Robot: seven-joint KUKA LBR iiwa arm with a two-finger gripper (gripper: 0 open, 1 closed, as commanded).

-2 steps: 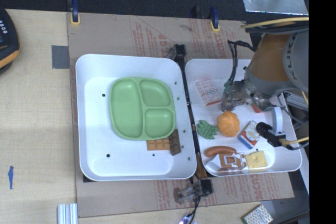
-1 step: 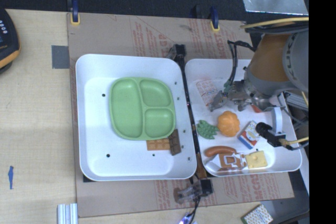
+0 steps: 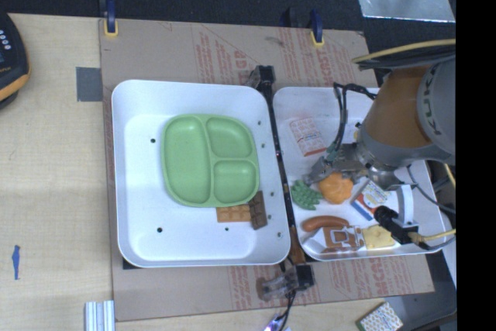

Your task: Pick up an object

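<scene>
The right bin (image 3: 308, 100) holds several toy foods: an orange round piece (image 3: 335, 188), a green leafy piece (image 3: 304, 195), a brown sausage (image 3: 324, 223), a pale yellow wedge (image 3: 377, 236) and a brown-and-white piece (image 3: 341, 239). My gripper (image 3: 324, 169) reaches in from the right and hangs low over this bin, just above and left of the orange piece, close to the green one. The arm's grey wrist and orange band cover the bin's right part. I cannot see anything held.
A printed card (image 3: 307, 134) lies at the back of the right bin. The left bin (image 3: 130, 167) holds a green divided plate (image 3: 210, 159), with an orange brick (image 3: 232, 214) and a brown block (image 3: 258, 211) at its front edge. Cables trail beside the wrist.
</scene>
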